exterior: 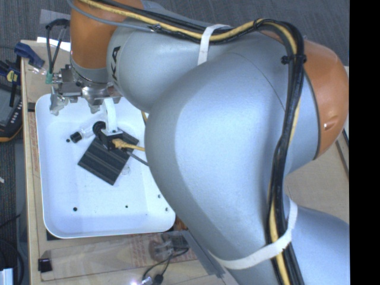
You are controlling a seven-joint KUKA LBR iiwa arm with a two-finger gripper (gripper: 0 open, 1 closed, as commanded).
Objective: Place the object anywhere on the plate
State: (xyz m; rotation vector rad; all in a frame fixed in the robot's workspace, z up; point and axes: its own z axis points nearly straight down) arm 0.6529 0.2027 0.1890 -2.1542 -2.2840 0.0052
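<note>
a: what carries it all?
b: a wooden bench (pixel 101 257), seen below and left of the gripper (pixel 76 103).
a: and on it?
b: a shallow white bin (pixel 89 215) right under the gripper, and a small black block (pixel 44 263) well below it.

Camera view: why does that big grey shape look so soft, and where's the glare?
Camera view: the arm sits close to the lens, so it looks soft and huge; glare marks its orange band; the bin is brightly lit and sharper, with a dark ridged object on it.
</note>
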